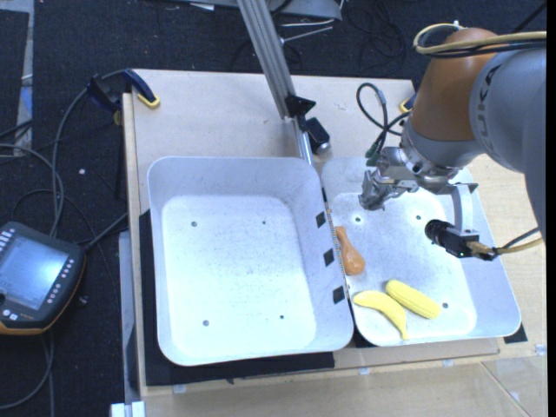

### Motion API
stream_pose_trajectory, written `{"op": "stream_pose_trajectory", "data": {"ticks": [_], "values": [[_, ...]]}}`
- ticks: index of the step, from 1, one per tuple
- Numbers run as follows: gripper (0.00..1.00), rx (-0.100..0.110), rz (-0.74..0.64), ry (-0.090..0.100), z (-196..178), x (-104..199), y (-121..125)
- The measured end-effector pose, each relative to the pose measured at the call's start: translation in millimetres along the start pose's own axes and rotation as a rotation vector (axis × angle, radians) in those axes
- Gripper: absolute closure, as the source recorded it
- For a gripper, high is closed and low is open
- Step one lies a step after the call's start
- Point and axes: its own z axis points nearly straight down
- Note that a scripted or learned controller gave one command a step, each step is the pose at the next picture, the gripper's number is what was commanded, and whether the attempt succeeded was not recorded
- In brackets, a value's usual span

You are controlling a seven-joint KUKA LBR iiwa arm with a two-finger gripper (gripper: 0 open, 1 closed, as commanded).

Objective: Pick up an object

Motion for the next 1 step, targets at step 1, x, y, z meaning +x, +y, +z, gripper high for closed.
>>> {"op": "stream_pose_trajectory", "data": {"ticks": [1], "values": [[1.0,0.0,0.0,0.0,-0.5,45.9,20.5]]}}
